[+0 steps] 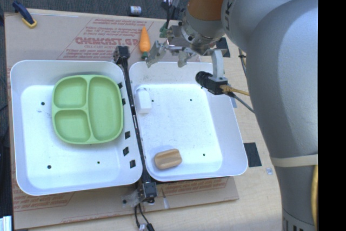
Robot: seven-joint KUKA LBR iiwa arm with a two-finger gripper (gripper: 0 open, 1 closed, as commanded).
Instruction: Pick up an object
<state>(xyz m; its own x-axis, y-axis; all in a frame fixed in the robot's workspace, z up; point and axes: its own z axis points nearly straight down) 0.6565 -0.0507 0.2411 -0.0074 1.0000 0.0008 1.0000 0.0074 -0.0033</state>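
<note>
My gripper (168,55) hangs over the far edge of the right bin (216,132), its two fingers spread open with nothing between them. A small white block (143,99) lies in the right bin by its left wall, below and left of the gripper. At the near end of that bin rests a tan rounded block (168,159). The left bin (27,132) holds a green three-part plate (88,109). An orange carrot-shaped piece (144,39) lies on the cardboard beyond the bins, just left of the gripper.
Black clips (121,53) run along the seam between the two bins. A blue and yellow clamp (24,13) sits at the board's far left corner, and a small silver cylinder (135,9) lies behind the board. The arm's bulk covers the right side.
</note>
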